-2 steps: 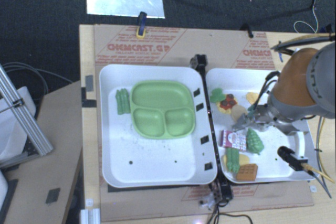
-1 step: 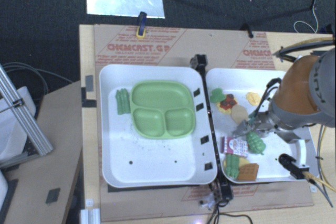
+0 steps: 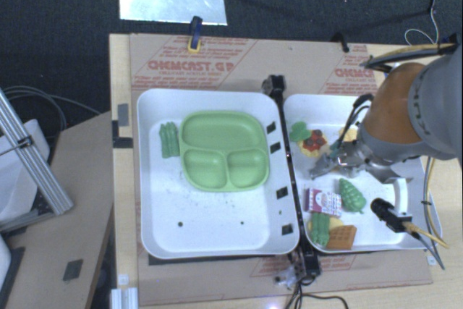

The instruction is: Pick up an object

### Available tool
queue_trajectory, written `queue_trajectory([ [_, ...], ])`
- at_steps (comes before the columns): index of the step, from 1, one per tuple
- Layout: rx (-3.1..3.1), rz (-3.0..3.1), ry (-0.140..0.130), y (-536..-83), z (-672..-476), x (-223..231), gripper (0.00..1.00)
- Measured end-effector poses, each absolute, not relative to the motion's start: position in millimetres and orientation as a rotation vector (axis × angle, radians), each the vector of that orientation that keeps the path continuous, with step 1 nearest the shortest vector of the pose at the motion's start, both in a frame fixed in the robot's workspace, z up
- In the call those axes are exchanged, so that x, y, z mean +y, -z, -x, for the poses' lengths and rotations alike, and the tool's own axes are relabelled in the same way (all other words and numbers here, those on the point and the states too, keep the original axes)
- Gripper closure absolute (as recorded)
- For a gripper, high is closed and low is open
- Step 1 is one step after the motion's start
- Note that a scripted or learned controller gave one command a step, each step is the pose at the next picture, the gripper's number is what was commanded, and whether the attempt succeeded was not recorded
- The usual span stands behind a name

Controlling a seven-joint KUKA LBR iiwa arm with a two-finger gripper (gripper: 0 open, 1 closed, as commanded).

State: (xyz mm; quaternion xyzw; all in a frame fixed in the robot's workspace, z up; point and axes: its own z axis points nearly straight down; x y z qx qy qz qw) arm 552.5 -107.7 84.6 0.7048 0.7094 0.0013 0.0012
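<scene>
The claw (image 3: 323,165) hangs low over the right shallow white plastic bin (image 3: 409,244), its tip pointing toward the neighbouring bin; from this slant I cannot tell whether it is spread or pressed together, and nothing can be seen pinched in it. Just above the claw in the view, close to its tip, lies a small red and yellow toy food piece (image 3: 314,142), and a green leafy toy vegetable (image 3: 298,131) sits touching or nearly touching that piece, up and to the claw's left. A pale yellow toy piece (image 3: 350,134) shows up and to the claw's right, partly hidden by the arm. Below the claw lies a flat pink and white packet (image 3: 323,202) whose print is too small to read, and just beside it, below and right of the claw, a knobbly green cone-shaped toy (image 3: 352,195). Lower down, against the bin's near wall, lie a smaller green toy piece (image 3: 319,227) and an orange waffle-patterned toy square (image 3: 342,236), touching each other. Well to the claw's left, the left shallow white plastic bin (image 3: 217,239) holds a pale green three-compartment plastic plate (image 3: 223,150) with a green ridged toy bundle (image 3: 168,140) just beyond its far side. Under both bins a brown paper-faced sheet (image 3: 239,54) reads "CHEMCAST GP" in red, repeated at an angle above and right of the claw
</scene>
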Motion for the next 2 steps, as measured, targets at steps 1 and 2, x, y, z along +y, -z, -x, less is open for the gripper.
queue_trajectory([
  [1,2.224,-2.222,0.000,-84,-506.0,-86,0.00],
  [2,2.227,-2.221,-0.003,-146,-495.5,-19,0.00],
])
